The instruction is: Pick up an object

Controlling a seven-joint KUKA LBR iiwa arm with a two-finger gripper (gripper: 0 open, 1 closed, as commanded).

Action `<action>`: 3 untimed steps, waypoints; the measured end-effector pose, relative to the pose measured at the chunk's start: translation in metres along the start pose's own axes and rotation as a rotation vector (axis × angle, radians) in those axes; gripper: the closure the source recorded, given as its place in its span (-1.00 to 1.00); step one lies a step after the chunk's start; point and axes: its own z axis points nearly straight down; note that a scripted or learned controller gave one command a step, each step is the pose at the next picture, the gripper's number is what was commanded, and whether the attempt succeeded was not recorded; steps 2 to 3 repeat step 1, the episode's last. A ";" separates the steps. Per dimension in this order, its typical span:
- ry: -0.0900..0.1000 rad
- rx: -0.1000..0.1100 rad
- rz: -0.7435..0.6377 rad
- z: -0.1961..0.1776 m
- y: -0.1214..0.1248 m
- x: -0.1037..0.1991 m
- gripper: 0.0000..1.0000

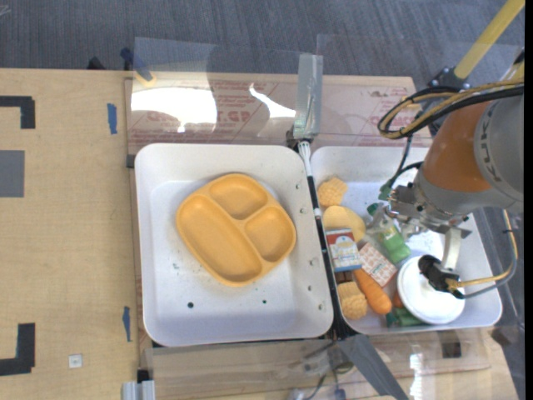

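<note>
The end effector (398, 217) hangs low over the right bin (481, 261), near its middle, with the grey arm (500, 152) and its orange band (454, 161) bulking above it from the bench's right edge; from here I cannot tell how it is set, or whether anything is caught in it. Just beneath and beside it lies a green bottle-like piece (395, 245), which looks the likeliest thing it is after. The rest of the toys crowd the bin's left wall: a yellow lumpy piece (332, 192) near the far corner, a pale yellow one (344, 220), a small labelled carton (343, 251), a patterned packet (376, 265), a carrot (373, 291) and a corn-like piece (353, 303) towards the near edge. A white round lid or dish (426, 294) sits at the near right corner. Packed so tight, a clean grasp seems awkward.

The left bin (158, 248) carries an orange divided plate (236, 227), lying flat at its centre. The bench (58, 223) is pale wood with black and blue tape marks; grey carpet (250, 7) lies beyond.
</note>
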 end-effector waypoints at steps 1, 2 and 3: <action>0.001 0.003 0.120 -0.123 -0.033 0.029 1.00; 0.001 0.003 0.120 -0.123 -0.033 0.029 1.00; 0.001 0.003 0.120 -0.123 -0.033 0.029 1.00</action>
